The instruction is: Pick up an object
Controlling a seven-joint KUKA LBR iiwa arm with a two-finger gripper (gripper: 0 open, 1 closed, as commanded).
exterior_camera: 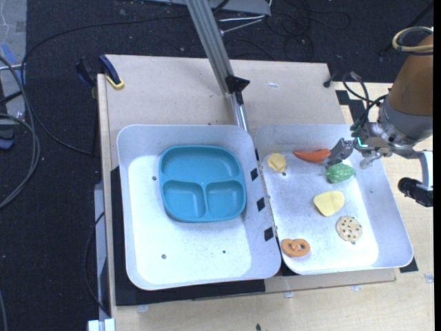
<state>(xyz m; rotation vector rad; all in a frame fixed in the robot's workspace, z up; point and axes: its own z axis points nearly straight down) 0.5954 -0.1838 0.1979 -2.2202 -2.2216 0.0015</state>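
- I am reaching into the right bin [386, 250] from its far right side, because that is where all the little toy foods are lying.
- My gripper [339, 154] is hanging right over the green toy [340, 174], near the back of the right bin. I am lining up here because the green toy is the one I am trying to grab.
- I cannot tell if my gripper is wide or narrow, and I cannot say the green toy is in it.
- The orange carrot toy [311, 155] is lying just beside the green toy, so I am thinking I might bump it.
- The other toys are resting apart in the right bin: a small yellow piece [276, 162], a bigger yellow piece [329, 203], a cookie [349, 229] and a pretzel [295, 247].
- The blue plate [202, 183] is sitting in the left bin [138, 254], next to the right bin.
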